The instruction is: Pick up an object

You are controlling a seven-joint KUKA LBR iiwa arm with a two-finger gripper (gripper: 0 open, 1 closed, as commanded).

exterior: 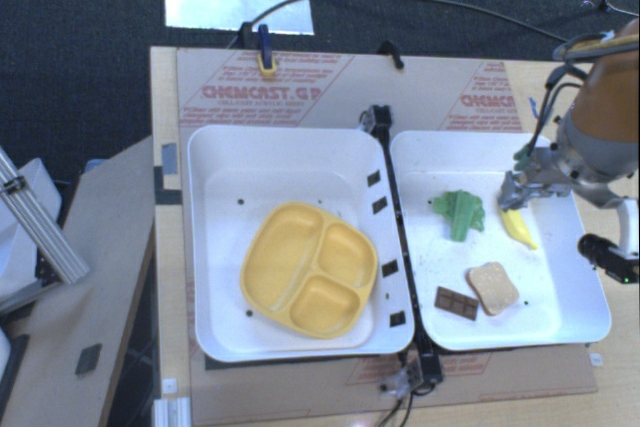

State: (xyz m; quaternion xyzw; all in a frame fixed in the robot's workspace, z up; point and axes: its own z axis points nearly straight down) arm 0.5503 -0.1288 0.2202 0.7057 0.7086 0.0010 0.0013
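In the right bin (570, 320) lie a green leafy vegetable (460, 212), a yellow banana (519, 227), a tan slice of bread (493, 287) and a brown chocolate bar (457, 303). My gripper (514, 196) hangs over the right bin's far right part, right above the banana's upper end. The banana's top is hidden behind the gripper body. The left bin (230, 165) holds a yellow divided plate (309, 268).
A black clamp strip runs between the two bins (390, 215). The bins sit on a cardboard sheet (300, 85) on the bench. A grey metal rail (40, 220) lies at the far left, off the bench.
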